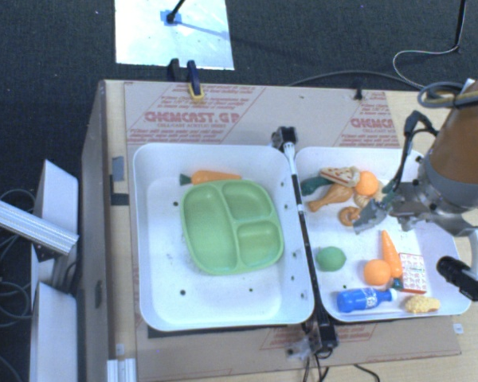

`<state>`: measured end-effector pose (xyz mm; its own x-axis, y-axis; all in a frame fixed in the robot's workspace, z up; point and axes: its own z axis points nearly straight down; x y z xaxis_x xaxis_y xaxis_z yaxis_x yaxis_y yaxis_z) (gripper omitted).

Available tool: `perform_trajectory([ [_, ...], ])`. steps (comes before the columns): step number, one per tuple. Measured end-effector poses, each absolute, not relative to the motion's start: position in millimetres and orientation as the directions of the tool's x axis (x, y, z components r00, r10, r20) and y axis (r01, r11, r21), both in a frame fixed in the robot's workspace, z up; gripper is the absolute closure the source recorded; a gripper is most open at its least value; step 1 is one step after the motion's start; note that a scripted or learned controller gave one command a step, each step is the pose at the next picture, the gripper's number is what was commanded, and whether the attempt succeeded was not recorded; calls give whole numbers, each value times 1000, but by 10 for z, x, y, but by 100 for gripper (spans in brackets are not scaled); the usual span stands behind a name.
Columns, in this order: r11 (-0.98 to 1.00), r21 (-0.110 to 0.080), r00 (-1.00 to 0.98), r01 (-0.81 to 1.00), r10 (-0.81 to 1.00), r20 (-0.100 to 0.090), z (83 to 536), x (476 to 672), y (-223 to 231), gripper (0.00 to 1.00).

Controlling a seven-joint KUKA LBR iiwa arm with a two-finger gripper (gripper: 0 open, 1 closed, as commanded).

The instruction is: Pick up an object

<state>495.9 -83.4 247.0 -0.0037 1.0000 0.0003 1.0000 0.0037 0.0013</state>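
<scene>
My arm (462, 146) reaches in from the right, its broad grey-and-orange body hanging over the right bin (450, 305), wrist bent down and leftward so that my gripper (372, 216) sits low in that bin's middle; whether it is parted or closed I cannot tell, as its tip is a dark metallic blur there. The left bin (163, 293) is shallow white plastic with rounded corners, and in it lies a glossy green divided plate (231, 225) with three compartments, a carrot (213, 177) just beyond its far edge. In my bin the toys are smooth moulded plastic: a tan drumstick (328, 199) and a pizza slice (338, 175) lie just left of and beyond the gripper, an orange ball (367, 183) just beyond it, and a small brown pretzel-like piece (350, 215) touches or nearly touches its tip. Nearer the camera lie a tapered orange carrot (390, 249), a round orange fruit (376, 272), a dull green dome-shaped lump (331, 258), a blue bottle (362, 299) on its side, a small printed box (413, 272), and a knobbly yellow piece (421, 304).
</scene>
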Motion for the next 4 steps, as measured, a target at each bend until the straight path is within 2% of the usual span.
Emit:
perform_trajectory([
  [1, -1, -1, 1, 1000, 1000, -1, 1501, 4858, -1758, 0],
  [2, 3, 1, -3, 1000, 1000, 0, 841, 4868, -1434, 0],
  [3, 3, 3, -3, 1000, 1000, 0, 946, 4875, -1437, 100],
  [4, 3, 4, -3, 1000, 1000, 0, 1873, 5270, -1203, 100],
])
